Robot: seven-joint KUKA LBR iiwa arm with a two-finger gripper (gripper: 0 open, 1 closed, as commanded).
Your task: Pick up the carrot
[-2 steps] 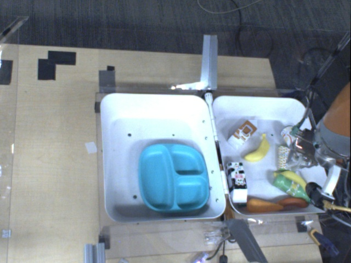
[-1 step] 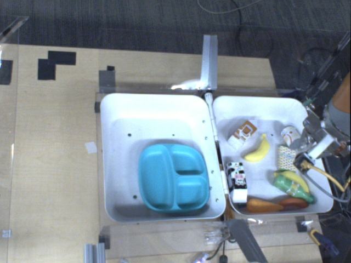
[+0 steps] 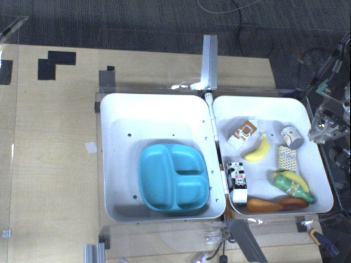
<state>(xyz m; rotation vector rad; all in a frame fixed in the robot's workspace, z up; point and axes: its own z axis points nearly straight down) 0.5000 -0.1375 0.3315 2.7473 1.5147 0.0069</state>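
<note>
The carrot point(image 3: 264, 204) is orange and lies flat along the front wall of the right bin point(image 3: 307, 111), pointing left and right. A reddish-brown piece point(image 3: 294, 203) touches its right end. The gripper point(image 3: 324, 130) hangs at the right rim of the right bin, well behind and to the right of the carrot, with nothing seen in it. The arm above it is dark and blurred against the bench edge.
The right bin also holds a cow-print carton point(image 3: 237, 182) just left of the carrot, a green and yellow bottle point(image 3: 292, 184), a patterned packet point(image 3: 286, 159), a banana point(image 3: 258, 149), a brown and white box point(image 3: 244, 132) and a can point(image 3: 291, 137). A blue divided plate point(image 3: 174, 175) sits in the left bin point(image 3: 118, 147).
</note>
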